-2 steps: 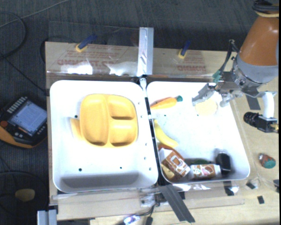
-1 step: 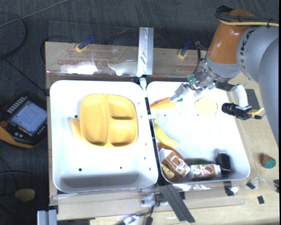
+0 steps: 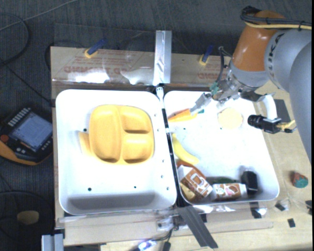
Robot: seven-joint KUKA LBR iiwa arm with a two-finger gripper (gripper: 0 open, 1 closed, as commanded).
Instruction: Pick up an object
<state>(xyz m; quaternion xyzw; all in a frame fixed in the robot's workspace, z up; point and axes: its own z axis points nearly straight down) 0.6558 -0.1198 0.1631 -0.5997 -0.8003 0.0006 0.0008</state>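
Observation:
My gripper [image 3: 203,104] hangs low over the back left part of the right bin [image 3: 261,156], reaching in from the right. Its tip is right beside an orange stick-like object [image 3: 179,114] that lies against the bin's left wall; whether they touch is unclear. A pale round disc [image 3: 230,118] lies just right of the gripper. Toward the front, a yellow banana [image 3: 183,152] lies near the left wall. At the front edge sit a brown patterned packet [image 3: 195,184] and a bottle with a black cap [image 3: 235,188].
The left bin [image 3: 73,192] holds a yellow compartment tray [image 3: 120,133], upside down or tilted toward its back. A divider ridge [image 3: 166,140] separates the bins. The middle of the right bin floor is bare white. A handheld pendant [image 3: 23,135] lies off the bench at left.

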